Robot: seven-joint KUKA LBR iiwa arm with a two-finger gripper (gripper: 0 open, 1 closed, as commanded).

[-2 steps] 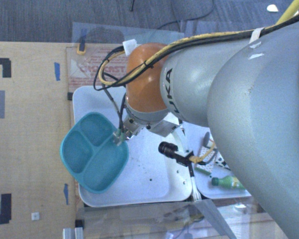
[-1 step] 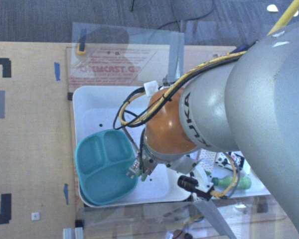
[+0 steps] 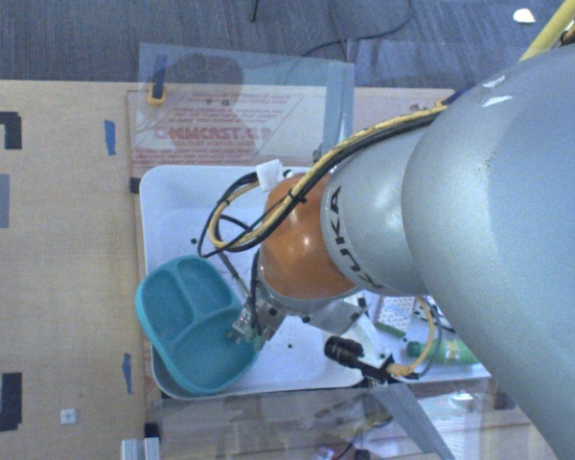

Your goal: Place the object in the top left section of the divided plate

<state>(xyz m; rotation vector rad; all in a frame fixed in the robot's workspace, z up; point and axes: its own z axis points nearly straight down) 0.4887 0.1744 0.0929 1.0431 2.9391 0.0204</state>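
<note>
Divided plate (image 3: 187, 324) in bin's (image 3: 168, 204) left corner

The arm (image 3: 441, 218) hides most of the right bin (image 3: 460, 377).

- The grey arm (image 3: 479, 218) and its orange band (image 3: 297, 242) cover most of the white bin (image 3: 163, 199), blocking the way in from the right.
- The teal divided plate (image 3: 187, 319) fills the bin's lower-left corner, tilted against the wall.
- Bare bin floor lies open above the plate, toward the upper-left corner.
- Cables (image 3: 232, 220) loop over that open floor.
</note>
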